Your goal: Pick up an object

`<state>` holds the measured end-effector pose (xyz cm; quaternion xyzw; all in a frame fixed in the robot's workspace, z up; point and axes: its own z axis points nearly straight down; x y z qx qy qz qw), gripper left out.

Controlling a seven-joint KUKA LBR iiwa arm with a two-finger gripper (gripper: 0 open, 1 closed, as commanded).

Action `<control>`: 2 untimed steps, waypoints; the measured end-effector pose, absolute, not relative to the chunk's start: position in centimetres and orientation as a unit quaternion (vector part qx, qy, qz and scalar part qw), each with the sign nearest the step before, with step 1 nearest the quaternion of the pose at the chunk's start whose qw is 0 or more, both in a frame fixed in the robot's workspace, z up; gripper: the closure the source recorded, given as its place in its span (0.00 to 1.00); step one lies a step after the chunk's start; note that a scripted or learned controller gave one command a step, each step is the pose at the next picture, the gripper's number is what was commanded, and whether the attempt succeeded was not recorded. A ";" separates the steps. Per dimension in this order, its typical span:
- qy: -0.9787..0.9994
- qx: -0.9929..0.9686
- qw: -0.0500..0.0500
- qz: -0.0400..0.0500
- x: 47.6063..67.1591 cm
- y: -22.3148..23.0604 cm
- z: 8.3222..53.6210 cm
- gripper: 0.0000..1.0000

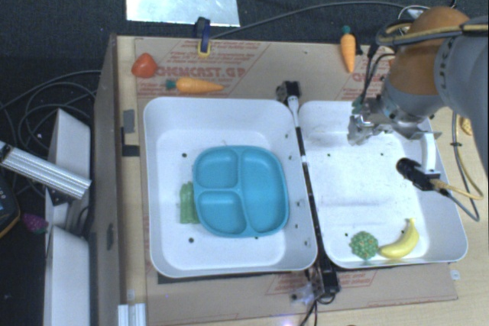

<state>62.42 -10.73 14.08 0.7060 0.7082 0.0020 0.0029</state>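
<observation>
The gripper (365, 127) hangs over the right bin's (336, 187) far end, apparently holding nothing; whether it is open I cannot tell. The banana (400, 242) and green ball (364, 244) lie near, well apart from it, so probably a pick is yet to be lined up.

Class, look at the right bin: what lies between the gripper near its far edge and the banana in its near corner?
In the camera view, the stretch from the gripper to the banana is bare white floor of the right bin. The green ball sits beside the banana.

Grey arm (462, 69), orange wrist band (428, 50), yellow cable.

faint red print on the cardboard sheet (229, 61) — not legible.
</observation>
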 end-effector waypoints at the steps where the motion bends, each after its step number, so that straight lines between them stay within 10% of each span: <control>1: 0.707 0.707 0.000 0.000 57.6 -9.1 10.9 1.00; 2: 0.708 0.707 0.001 0.001 57.7 -9.1 12.0 1.00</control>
